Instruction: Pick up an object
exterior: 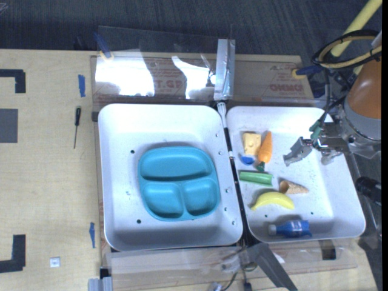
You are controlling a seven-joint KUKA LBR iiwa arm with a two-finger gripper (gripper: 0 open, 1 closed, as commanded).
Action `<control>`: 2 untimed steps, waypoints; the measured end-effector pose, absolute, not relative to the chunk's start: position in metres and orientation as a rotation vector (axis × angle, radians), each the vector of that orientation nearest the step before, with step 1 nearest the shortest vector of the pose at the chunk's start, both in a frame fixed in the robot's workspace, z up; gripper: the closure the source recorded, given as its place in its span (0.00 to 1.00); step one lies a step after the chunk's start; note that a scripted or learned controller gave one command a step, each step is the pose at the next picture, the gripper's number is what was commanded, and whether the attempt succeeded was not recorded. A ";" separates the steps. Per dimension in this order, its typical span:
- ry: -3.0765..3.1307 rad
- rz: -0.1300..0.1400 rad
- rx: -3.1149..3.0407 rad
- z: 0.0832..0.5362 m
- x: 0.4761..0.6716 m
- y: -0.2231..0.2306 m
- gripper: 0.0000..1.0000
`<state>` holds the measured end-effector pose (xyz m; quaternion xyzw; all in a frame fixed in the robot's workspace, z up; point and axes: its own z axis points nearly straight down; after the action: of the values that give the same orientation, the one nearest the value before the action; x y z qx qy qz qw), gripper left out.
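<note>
Several small objects lie in the right bin (pixel 339 208): a yellow block (pixel 250 142), an orange carrot (pixel 265 147), a small blue piece (pixel 247 160), a green pod (pixel 254 177), a brown cone (pixel 293 187), a yellow banana (pixel 273 200) and a blue bottle (pixel 291 227). My gripper (pixel 311 154) hovers over the right bin's upper middle, to the right of the carrot and above the cone. Its fingers (pixel 295 153) stand open with nothing between them.
The left bin (pixel 115 162) holds a blue divided tray (pixel 179 180). A clear plastic sheet and a cardboard wall (pixel 267 80) run behind both bins. A yellow hose and black cables (pixel 354 38) hang at the upper right by the arm.
</note>
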<state>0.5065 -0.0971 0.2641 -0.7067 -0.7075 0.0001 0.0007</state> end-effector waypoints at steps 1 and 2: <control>-1.889 0.006 -2.504 0.182 0.556 -0.075 0.00; -2.479 -0.011 -1.942 0.092 0.564 -0.101 0.00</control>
<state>0.5642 -0.1006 0.0920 -0.6167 -0.7872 -0.0033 -0.0039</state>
